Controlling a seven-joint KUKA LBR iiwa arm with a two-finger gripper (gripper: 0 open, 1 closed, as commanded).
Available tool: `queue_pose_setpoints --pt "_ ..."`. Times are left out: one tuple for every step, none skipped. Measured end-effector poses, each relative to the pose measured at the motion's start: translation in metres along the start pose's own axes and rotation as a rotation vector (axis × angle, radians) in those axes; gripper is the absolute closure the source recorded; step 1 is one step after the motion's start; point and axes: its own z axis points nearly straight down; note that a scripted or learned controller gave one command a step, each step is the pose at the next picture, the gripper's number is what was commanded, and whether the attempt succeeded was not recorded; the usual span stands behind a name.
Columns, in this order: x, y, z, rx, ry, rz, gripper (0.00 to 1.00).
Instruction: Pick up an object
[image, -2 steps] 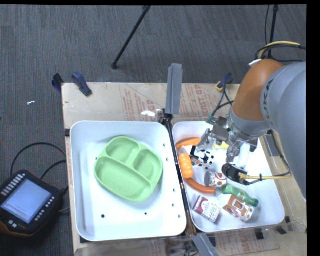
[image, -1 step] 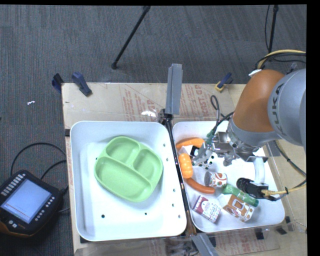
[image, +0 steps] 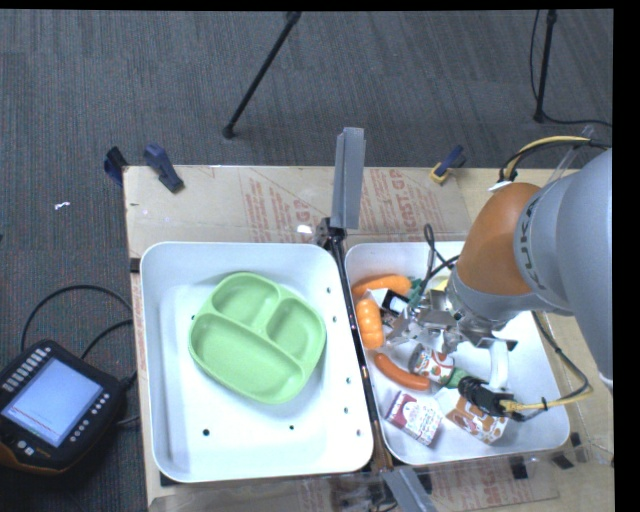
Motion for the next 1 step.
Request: queue_pose_setpoints --pt "0.0157 0.0722 0.0057 0.013 -0.007 0.058 0.00"
